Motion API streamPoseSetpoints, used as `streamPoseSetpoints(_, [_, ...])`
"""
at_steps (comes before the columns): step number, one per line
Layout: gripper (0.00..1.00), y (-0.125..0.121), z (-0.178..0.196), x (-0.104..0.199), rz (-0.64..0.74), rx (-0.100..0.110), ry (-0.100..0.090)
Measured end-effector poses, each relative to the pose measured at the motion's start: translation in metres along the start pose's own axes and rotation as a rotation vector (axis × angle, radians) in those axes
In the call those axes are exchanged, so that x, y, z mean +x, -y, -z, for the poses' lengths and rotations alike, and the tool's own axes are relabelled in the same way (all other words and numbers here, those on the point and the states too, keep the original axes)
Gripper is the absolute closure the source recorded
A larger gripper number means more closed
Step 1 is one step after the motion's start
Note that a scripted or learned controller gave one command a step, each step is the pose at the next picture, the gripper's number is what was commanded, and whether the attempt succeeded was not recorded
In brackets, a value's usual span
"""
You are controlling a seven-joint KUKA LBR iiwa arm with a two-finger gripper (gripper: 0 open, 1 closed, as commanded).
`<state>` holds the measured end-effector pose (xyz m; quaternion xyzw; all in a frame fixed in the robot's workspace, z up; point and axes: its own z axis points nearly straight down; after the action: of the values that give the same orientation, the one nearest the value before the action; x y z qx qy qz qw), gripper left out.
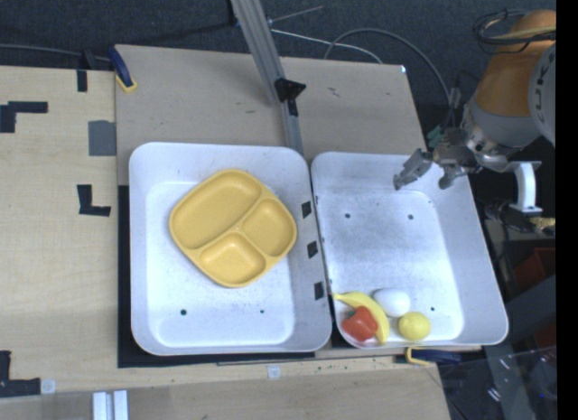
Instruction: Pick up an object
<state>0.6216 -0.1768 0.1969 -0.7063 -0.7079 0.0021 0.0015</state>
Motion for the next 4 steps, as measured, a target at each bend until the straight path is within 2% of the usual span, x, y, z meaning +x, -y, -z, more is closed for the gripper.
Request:
streamPoseSetpoints(1, [0.00,-0.006,-0.048,0.006,0.001,0.000,0.000])
streamPoseSetpoints(2, [0.00,0.003,-0.095,0.005,0.000,0.001,0.000])
streamPoseSetpoints(3, [1.00,0.001,-0.082,0.006,0.001,-0.003,-0.001])
streamPoseSetpoints(4, [1.00,-0.004,-0.034,-0.002,-0.001,-0.008,0.000])
